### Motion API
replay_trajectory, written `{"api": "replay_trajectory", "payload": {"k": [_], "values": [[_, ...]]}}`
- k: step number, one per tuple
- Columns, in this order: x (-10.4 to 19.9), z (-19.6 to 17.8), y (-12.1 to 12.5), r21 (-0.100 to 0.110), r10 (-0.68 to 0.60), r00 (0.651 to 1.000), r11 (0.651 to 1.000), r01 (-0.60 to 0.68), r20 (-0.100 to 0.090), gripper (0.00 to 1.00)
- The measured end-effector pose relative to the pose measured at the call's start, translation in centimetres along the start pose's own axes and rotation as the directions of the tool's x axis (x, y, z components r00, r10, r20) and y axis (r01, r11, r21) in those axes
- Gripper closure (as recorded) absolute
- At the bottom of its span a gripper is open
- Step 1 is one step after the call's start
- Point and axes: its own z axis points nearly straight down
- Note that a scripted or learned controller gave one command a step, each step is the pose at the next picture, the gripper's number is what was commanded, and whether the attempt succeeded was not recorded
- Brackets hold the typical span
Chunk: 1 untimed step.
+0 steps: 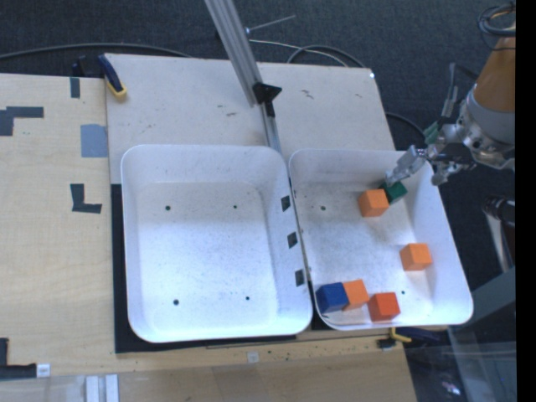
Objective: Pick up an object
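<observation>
Nearest the camera, along the right bin's [435, 224] 6 o'clock edge, three blocks sit in a cluster: a blue cube [332, 296] touches an orange cube [356, 291] at its 3 o'clock side, and a red-orange cube [383, 306] lies just beside them toward 4 o'clock. Farther in, near the bin's 3 o'clock wall, a lone orange block [415, 256] rests well apart from the cluster. Beyond it, toward the bin's 12 o'clock half, another orange cube [373, 202] sits touching a small green block [395, 192] at its 2 o'clock corner. The gripper [408, 164] hangs just above the green block, tilted down from the 3 o'clock side; whether its jaws are apart or together cannot be told from this slant. The left bin [134, 224] lies beside the right one, their walls touching. At the far bench edge, a blue-and-yellow clamp [111, 75] lies at 11 o'clock.
</observation>
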Motion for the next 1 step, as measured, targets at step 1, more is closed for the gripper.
{"api": "replay_trajectory", "payload": {"k": [1], "values": [[-0.12, 8.58, 4.62, 0.007, 0.0, 1.0, 1.0, 0.0, 0.0, 0.0]]}}
